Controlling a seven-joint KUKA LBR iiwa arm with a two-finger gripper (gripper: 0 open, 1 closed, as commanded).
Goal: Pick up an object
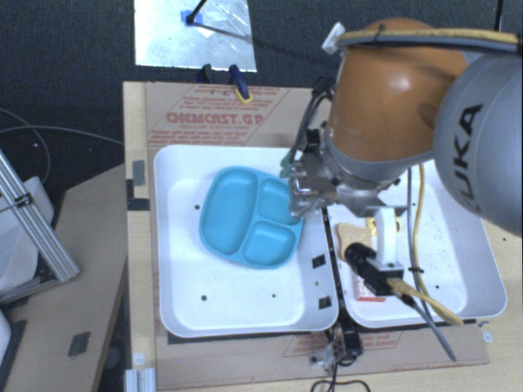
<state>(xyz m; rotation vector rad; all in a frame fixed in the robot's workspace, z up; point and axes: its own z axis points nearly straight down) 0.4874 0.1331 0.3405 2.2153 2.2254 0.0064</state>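
Pincer [300,193] at the glossy blue sectioned plate's [243,219] right rim; I cannot tell its state. Arm [384,88] masks the right bin [482,278].

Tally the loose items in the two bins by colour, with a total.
Blue: 1, divided plate, left bin
Tan: 1, flat piece, right bin
Red and white: 1, partly hidden item, right bin
Total: 3
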